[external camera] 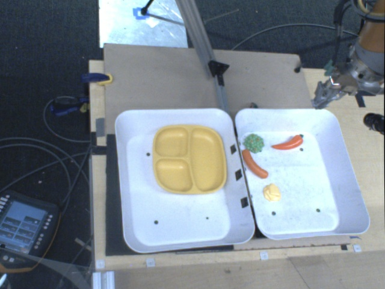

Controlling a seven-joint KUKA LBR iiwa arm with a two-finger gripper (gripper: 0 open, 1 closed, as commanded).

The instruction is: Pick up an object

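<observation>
Objects for picking are seen in the right bin point(343, 161), gathered toward its left and far portion: a green broccoli-like piece point(254, 142) near the far left corner, an orange-red chili pepper point(287, 142) just to its right, a reddish sausage point(254, 164) lying slantwise nearer along the left wall, and a small yellow piece point(272, 192) nearer still. None of the four is touched by the gripper point(322, 95), which is held outside the bin, beyond its far right corner and above the bench point(258, 83); the chili pepper is the closest of them to it, lying nearer and to its left, well apart. Whether the claw is apart or together cannot be told from the view, and nothing is seen between it. The left bin point(132, 209) is occupied by a yellow divided plate point(187, 159) with three compartments, set toward its far side. A handheld control pendant point(21, 224) is seen on the dark floor at the near left.
</observation>
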